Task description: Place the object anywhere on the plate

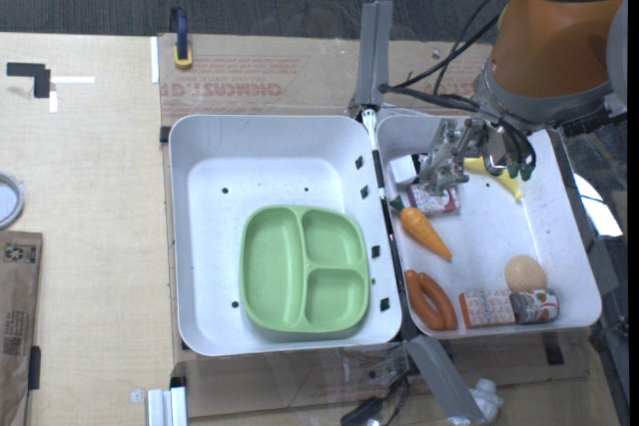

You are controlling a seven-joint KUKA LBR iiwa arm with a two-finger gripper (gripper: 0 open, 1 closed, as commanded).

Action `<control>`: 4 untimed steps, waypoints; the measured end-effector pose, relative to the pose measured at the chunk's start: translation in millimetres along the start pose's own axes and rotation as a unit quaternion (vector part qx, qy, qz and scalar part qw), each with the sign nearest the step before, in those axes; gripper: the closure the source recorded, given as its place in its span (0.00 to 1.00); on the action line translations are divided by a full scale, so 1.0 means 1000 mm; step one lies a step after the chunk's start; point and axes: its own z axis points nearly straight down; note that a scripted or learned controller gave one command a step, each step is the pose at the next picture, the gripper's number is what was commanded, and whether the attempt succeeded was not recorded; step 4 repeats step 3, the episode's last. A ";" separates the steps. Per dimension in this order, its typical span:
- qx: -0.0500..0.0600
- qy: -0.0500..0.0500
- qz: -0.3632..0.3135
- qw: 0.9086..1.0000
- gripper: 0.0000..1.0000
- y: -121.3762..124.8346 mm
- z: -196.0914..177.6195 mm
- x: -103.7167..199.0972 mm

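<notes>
Pale wood bench (80,145) bears two white bins (200,214); end effector (439,170) finger state cannot be told.

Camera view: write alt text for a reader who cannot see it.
A green divided plate sits in the left white bin. The arm's tool hangs over the right bin, above a small packet, near a carrot, sausages, a can and a banana.

Plate (304,268) pale green, in left white bin (200,214). Right bin (559,234): orange carrot (423,229), orange-red sausages (430,301), tan egg-like ball (525,272), yellow banana (507,177), red/white printed carton (496,307). Arm (559,15) orange over grey.
</notes>
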 end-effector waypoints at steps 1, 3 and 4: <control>0.000 0.001 -0.105 0.995 1.00 0.053 0.045 -0.008; -0.001 0.000 -0.413 0.911 1.00 0.093 0.041 -0.002; -0.001 0.000 -0.413 0.911 1.00 0.093 0.041 -0.002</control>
